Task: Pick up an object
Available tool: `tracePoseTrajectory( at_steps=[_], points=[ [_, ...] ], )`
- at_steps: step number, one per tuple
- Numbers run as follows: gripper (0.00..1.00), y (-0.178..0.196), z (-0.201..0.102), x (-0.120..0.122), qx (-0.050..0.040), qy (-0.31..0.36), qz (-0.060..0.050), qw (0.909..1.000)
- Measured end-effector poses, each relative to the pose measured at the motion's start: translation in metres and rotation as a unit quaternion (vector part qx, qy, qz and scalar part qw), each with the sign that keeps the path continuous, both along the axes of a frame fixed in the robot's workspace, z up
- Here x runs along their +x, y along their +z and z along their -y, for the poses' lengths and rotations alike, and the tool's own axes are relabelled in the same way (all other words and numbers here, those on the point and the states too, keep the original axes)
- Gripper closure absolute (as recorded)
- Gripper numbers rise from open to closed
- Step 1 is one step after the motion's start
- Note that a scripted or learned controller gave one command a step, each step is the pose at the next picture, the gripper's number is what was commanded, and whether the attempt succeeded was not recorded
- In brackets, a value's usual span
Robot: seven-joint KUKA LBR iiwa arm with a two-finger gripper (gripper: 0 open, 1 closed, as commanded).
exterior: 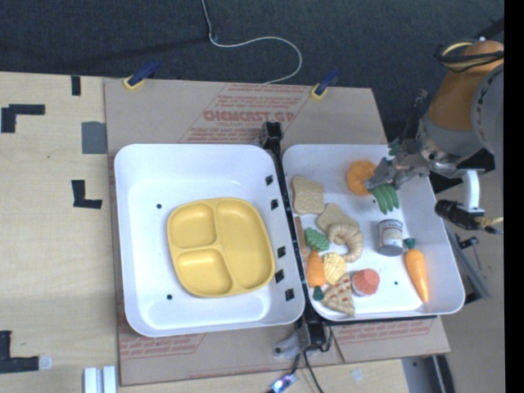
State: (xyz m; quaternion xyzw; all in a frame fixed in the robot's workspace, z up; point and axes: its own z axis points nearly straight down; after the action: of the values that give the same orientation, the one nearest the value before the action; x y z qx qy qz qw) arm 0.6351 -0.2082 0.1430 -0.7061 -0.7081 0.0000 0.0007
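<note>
The right bin point(434, 219) holds several toy foods. An orange fruit point(357, 178) lies at its back, with a green vegetable point(387, 198) just right of it. My gripper point(385, 174) hangs over the bin's back right part, directly above the green vegetable and touching or nearly touching the orange fruit's right side. Further forward lie a bread slice point(308, 195), a croissant point(344, 234), a small can point(390, 236), a carrot point(417, 273), a red slice point(366, 281), corn point(333, 266) and a pizza wedge point(340, 297).
The left bin point(139, 219) holds a yellow divided plate point(219, 246). A black divider point(282, 219) runs between the bins. The arm point(463, 113) comes in from the right over the bin's back right corner. A white cable point(254, 43) lies behind the bench.
</note>
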Motion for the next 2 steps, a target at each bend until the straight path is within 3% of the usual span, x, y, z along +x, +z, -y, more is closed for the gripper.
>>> tracePoseTrajectory(
  at_steps=[2],
  points=[
    [1.0,0.081,0.002,0.005,-0.0004,0.0,0.0,1.0]
  ],
)
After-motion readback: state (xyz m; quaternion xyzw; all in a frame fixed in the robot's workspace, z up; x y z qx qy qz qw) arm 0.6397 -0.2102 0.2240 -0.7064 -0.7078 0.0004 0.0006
